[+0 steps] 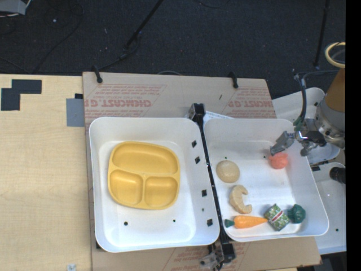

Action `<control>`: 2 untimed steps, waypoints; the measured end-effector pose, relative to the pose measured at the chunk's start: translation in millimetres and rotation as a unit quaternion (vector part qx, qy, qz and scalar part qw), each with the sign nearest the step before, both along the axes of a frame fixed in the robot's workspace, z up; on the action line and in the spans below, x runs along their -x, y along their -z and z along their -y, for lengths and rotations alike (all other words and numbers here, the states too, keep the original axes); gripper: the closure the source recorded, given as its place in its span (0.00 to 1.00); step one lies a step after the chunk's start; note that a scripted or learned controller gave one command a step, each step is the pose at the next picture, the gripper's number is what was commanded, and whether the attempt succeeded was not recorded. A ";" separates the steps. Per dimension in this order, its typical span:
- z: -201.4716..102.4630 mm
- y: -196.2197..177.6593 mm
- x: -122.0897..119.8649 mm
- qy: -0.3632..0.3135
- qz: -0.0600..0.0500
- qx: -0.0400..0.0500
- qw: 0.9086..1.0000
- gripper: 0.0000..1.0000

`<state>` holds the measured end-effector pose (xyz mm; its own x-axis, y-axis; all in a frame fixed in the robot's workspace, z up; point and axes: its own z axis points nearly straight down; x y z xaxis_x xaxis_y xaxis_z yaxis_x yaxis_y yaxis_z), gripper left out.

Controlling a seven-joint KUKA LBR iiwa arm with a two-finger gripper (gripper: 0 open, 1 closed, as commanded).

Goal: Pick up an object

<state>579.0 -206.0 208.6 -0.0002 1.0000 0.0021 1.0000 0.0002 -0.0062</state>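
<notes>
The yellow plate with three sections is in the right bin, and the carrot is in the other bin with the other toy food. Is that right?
Not quite. The camera view shows the yellow plate with three sections in the left bin, not the right one. The carrot does lie in the other bin, the right bin, along with the other toy food.

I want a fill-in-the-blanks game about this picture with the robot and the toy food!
1. The yellow plate lies in the ____ bin.
2. The pincer hovers by the ____ ball in the right bin.
3. The toy carrot is coloured ____.
4. The yellow plate has ____ compartments.

Missing words: left; pink; orange; three
</notes>
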 end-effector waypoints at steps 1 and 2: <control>-5.7 44.4 2.6 0.000 0.000 0.000 1.000 0.00; -9.4 107.7 7.3 0.000 -0.001 0.000 1.000 0.00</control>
